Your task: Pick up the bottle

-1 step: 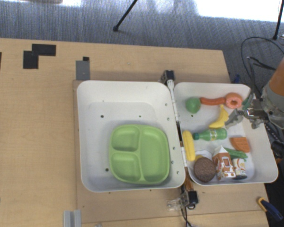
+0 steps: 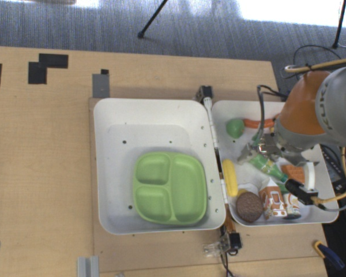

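Reaching in from the right of the frame, the grey arm (image 2: 328, 105) with its orange band is hanging over the right-hand bin (image 2: 220, 111), its gripper (image 2: 259, 149) sitting low among the clutter at mid-right. Whether the claw is apart or together cannot be told from this angle. The green bottle (image 2: 266, 165) is lying tilted in the middle of that bin, just below and right of the gripper and partly hidden by it; contact cannot be confirmed. Around it are lying a green ball (image 2: 235, 127) toward the upper left of the bin, a yellow corn cob (image 2: 230, 176) along its left wall, a brown round object (image 2: 249, 206) at its lower edge, and an orange-and-white carton (image 2: 275, 202) beside that. Sitting in the left-hand bin (image 2: 121, 120) is a green divided plate (image 2: 170, 187).
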You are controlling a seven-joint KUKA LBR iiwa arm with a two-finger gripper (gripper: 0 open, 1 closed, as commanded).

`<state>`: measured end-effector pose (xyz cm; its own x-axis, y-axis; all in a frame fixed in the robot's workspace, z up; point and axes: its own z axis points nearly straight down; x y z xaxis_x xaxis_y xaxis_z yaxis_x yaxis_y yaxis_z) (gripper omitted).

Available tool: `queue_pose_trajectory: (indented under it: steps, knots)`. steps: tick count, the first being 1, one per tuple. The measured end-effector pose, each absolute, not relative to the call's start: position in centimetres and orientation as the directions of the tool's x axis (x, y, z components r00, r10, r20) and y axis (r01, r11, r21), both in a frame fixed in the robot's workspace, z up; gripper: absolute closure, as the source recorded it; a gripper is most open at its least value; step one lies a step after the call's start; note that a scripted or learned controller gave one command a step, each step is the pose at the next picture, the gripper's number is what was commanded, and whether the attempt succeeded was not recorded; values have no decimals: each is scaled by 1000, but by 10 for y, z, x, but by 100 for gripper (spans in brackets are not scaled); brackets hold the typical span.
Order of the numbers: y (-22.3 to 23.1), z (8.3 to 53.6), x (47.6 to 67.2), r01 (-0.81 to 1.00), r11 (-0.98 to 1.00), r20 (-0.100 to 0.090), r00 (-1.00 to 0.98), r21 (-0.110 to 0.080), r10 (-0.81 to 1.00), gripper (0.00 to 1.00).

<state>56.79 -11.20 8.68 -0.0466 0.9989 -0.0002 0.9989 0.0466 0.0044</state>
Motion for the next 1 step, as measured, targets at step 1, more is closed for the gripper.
queue_pose_trajectory:
  steps: [1]
  knots:
    - [-86,86,619,991,133,-1,-133,7,991,0]
